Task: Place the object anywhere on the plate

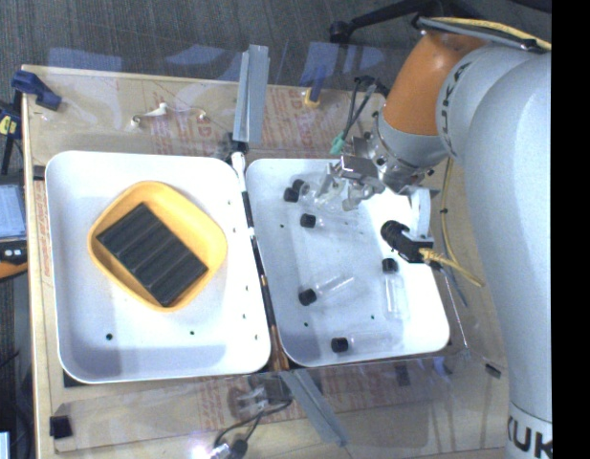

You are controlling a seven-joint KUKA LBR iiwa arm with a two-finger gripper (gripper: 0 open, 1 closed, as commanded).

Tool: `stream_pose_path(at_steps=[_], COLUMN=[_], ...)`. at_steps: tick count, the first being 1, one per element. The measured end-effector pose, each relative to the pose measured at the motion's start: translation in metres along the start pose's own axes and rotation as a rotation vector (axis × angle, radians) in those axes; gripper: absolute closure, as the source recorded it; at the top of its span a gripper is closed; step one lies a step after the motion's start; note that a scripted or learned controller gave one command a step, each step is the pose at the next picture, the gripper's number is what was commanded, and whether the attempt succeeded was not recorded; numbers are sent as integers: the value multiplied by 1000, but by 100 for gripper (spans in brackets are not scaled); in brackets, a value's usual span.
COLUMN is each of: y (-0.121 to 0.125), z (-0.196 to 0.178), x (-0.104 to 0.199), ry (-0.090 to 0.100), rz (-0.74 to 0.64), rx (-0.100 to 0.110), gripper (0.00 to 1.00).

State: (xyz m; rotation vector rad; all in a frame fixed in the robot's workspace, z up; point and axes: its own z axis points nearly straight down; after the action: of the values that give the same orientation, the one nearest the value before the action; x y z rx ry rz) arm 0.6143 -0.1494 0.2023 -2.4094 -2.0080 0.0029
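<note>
Over right bin [438, 328], end effector [350, 187] touches clear vial [325, 191].

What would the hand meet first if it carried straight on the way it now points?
The hand points down into the right bin. It would likely meet the clear vial just below it first, though depth is hard to judge from this slanted view.

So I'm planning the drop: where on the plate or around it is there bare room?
The yellow plate is mostly covered by a dark ribbed slab; only its rim is bare. The left bin has open white floor below the plate and along its right wall. The right bin is crowded with clear black-capped vials, the gripper over its top.
</note>
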Motion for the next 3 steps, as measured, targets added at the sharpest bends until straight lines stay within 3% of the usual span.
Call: stream_pose_path(at_steps=[1, 2, 3], y=[-4, -27, -17], z=[31, 9, 11], x=[47, 100, 183], ry=[-2, -2, -4], rz=[-133, -321, -486], rx=[1, 1, -4], gripper=[100, 100, 100])
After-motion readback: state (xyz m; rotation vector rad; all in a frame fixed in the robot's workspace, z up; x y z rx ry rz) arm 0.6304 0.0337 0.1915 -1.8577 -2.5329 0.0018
